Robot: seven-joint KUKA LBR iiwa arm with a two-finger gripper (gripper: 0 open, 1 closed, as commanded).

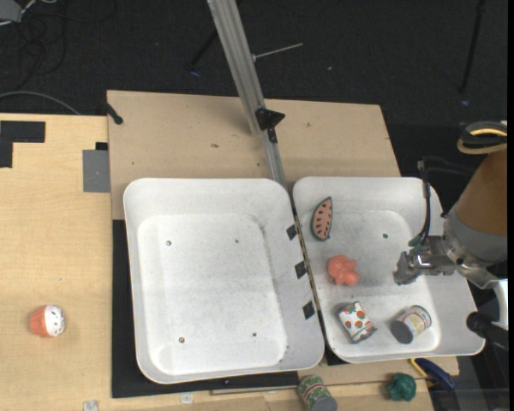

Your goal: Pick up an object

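The right bin (385, 197) holds a watermelon slice (322, 218) at its upper left, an orange-red lump (343, 270) in the middle, a white box with red dots (355, 322) and a small can (411, 324) lying on its side near the front. My gripper (409, 267) hangs over the right part of this bin, just right of the orange-red lump and above the can. Nothing shows between its fingers.
The left bin (146, 197) lies beside the right one. A red-and-white ball (47, 321) rests on the wooden bench at far left. A green object (402, 387) and a dark can (313, 391) lie in front of the bins. A metal rail (240, 58) slants up behind.
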